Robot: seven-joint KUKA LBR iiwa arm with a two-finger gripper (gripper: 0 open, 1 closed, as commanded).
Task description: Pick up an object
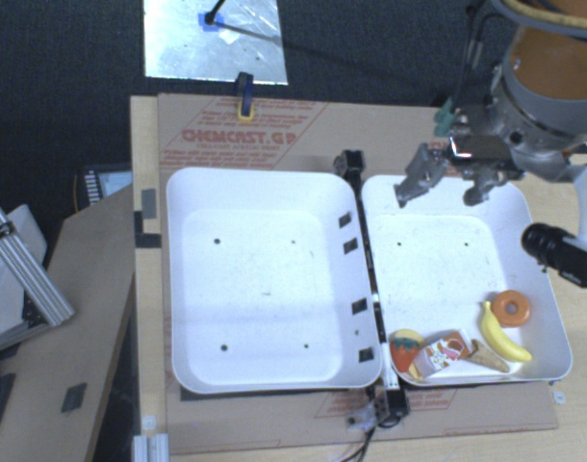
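L bin [245, 210] bare; R bin [438, 258] has its objs bunched at 5 o'clock: orange-red toy [405, 351], small carton [442, 351], banana [502, 334] w/ orange ring [511, 306] just above it. Tool [445, 189] hangs over R bin's 12 o'clock rim, well apart from objs. Fingers [415, 181] spread wide, nothing btwn them.

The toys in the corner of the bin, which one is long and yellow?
The banana. It is a long, curved yellow toy in the right bin, beside the round orange doughnut-shaped toy.
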